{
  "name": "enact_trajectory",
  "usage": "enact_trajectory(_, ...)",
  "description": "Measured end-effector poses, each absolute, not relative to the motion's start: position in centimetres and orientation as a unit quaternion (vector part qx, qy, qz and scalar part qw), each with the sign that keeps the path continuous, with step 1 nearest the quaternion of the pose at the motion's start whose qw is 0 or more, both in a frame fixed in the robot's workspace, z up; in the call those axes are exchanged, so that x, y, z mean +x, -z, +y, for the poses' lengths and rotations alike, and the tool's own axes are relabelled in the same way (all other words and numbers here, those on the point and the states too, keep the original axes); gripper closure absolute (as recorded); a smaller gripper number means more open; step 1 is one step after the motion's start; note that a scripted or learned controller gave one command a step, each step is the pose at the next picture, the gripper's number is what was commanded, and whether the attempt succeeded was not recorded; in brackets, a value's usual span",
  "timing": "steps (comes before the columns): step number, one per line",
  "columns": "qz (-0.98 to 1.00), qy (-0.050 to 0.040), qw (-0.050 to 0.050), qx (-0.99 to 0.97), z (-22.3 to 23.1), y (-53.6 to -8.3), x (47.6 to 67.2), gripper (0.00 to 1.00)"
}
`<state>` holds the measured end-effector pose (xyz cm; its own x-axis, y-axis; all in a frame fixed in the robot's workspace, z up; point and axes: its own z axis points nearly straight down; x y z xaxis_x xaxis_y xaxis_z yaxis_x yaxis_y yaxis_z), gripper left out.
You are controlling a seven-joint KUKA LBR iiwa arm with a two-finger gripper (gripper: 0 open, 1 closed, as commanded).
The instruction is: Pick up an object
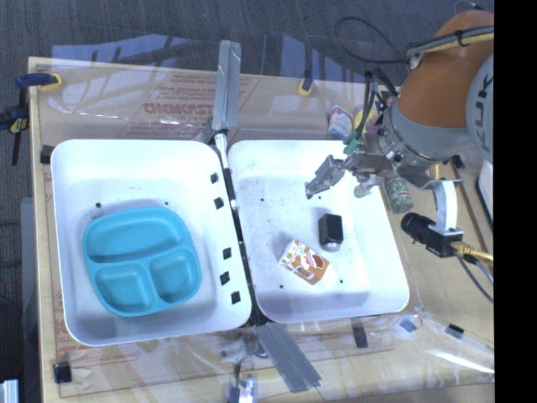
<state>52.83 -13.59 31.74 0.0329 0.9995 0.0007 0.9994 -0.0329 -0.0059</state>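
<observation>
Worktop (pixel 126 99): right bin (pixel 260 170) holds black block (pixel 331 230), snack packet (pixel 304 262) mid-floor; tool (pixel 340 180) spread wide, holding nothing, above them.

Bins (pixel 382 250) glossy white plastic; blue tray (pixel 141 259) smooth plastic (matt); bench (pixel 470 342) wood.

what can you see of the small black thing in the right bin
The small black object is a dark, boxy, rounded block, seemingly hard plastic with a faint sheen on top. It lies flat on the floor of the right bin, near the middle, apart from the walls. A patterned packet lies just below-left, not touching it. The tool hangs above it, clear of it.
</observation>
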Motion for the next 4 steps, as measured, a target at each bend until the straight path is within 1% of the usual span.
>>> enact_trajectory(1, -0.687, -0.0017, 0.001, -0.726, -14.5, -19.0, 47.6, 0.00)
enact_trajectory(2, -0.701, 0.0000, 0.000, -0.713, -16.6, -10.3, 48.5, 0.00)
enact_trajectory(3, -0.703, -0.0003, 0.000, -0.711, -16.5, -11.2, 48.6, 1.00)
enact_trajectory(4, -0.735, 0.0000, 0.000, -0.678, -6.2, -26.6, 47.7, 1.00)
